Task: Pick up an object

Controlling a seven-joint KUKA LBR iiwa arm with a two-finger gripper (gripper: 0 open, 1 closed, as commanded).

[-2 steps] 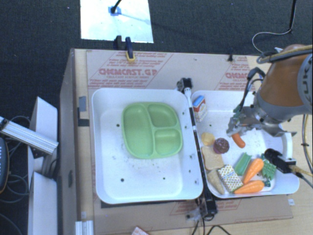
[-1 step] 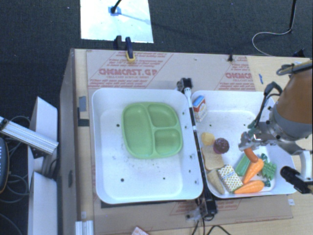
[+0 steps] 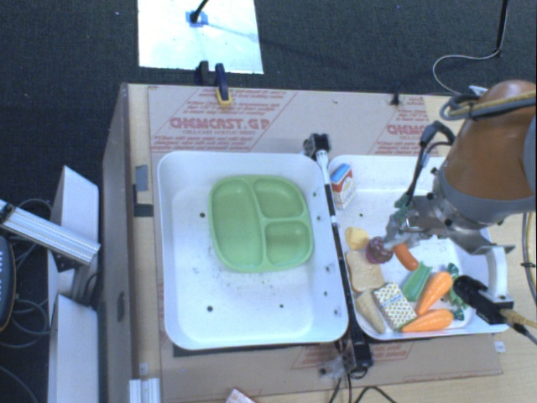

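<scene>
Reaching in from the right, the grey arm with its orange band [image 3: 495, 145] held the two-finger gripper [image 3: 394, 229] low over the right-hand white bin [image 3: 382, 193]. Whether its fingers were spread or closed could not be told from this slant.

Just below and to the left of the gripper lay a small dark purple round toy [image 3: 378, 250], close to the fingertips or touching them — it could not be made out which. A short orange carrot piece [image 3: 406, 256] lay just right of the purple toy, directly beneath the gripper. A pale yellow lump [image 3: 357, 238] sat just left of the gripper, and a flat tan slice [image 3: 365, 271] lay below that.

Farther below the gripper the pile thickened: a yellow-and-white checked block [image 3: 394, 305], a green pepper-like piece [image 3: 416, 280], and two orange carrots [image 3: 434, 290] — one more lay along the bin's lower edge. Above and to the left of the gripper stood a small white carton with a red and blue print [image 3: 341, 183], well apart from the rest.

Across the divider, well left of the gripper, the left-hand white bin [image 3: 189, 309] held a green three-section plate [image 3: 260, 223].
</scene>
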